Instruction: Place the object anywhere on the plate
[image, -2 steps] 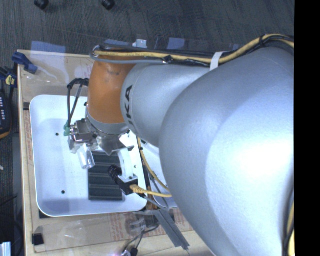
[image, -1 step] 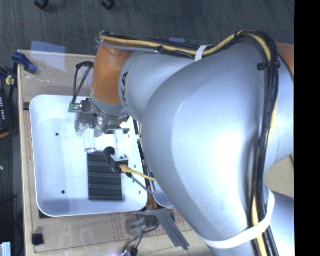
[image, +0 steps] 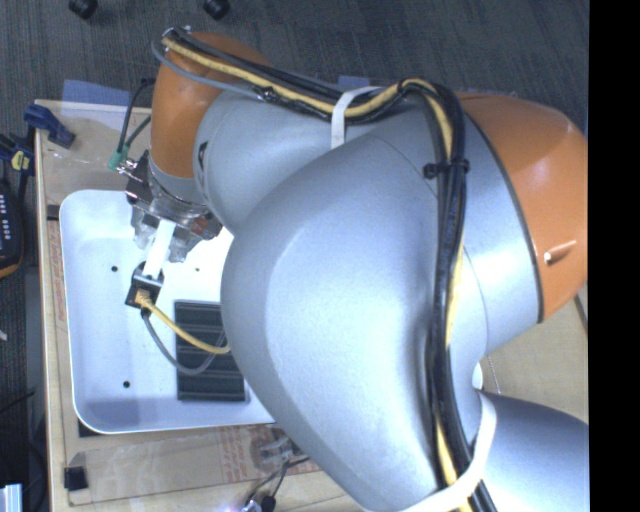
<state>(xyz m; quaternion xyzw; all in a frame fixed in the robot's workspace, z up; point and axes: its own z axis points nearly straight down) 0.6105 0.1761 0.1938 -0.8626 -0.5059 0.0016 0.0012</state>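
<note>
The grey arm (image: 400, 300) reached in from the right and took up most of the camera view, its large silver body covering the right-hand part of the desk (image: 180, 455) and whatever lay beneath it. An orange band (image: 180, 110) sat above the wrist, and a bundle of black and yellow cables (image: 300, 90) ran along the top of the arm, tied with a white strap. The tool (image: 160, 245) hung over the upper left part of the white bin (image: 90, 330), pointing down toward its floor. Its pale fingers (image: 147, 236) could be made out below the wrist, but whether they stood apart or together could not be told, and nothing could be seen held between them. Just below the tool, a small black and yellow connector (image: 143, 292) hung on a yellow cable (image: 185, 335) that looped back under the arm. On the bin floor, just right of that loop, lay a dark ribbed rectangular object (image: 205, 350), flat and partly covered by the arm on its right side. No plate could be picked out. Blue clamps (image: 45, 125) sat at the desk's upper left corner, well apart from the tool.
</note>
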